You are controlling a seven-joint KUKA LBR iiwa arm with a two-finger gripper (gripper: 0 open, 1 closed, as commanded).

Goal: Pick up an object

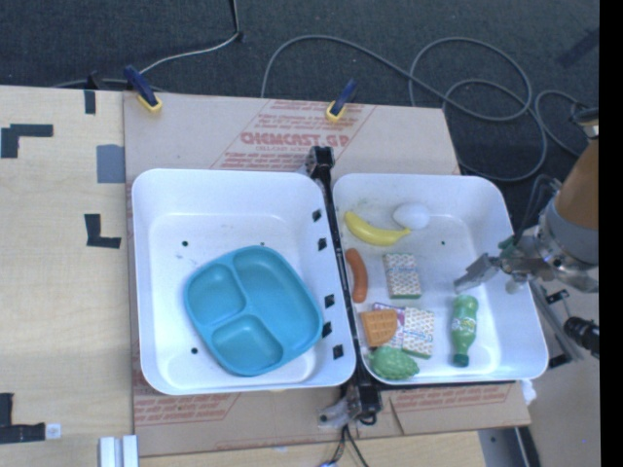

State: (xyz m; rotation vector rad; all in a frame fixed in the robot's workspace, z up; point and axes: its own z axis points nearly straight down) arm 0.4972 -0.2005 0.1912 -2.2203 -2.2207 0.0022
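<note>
The worktop (58,280) is pale wood under a brown cardboard sheet (282,139), and dark carpet (389,17) with cables lies at 12 o'clock. In the right bin (487,197), the green bottle (463,330) lies at 5 o'clock. The end effector (477,272) hovers just above it, fingers spread, grasping nothing.

Two white bins (146,261) sit side by side. One blue tray (253,309), one banana (375,230), one egg (412,216), one sausage (358,274), one green bottle (463,330), two packets (403,275), one orange piece (380,325), one green lump (394,363).
</note>
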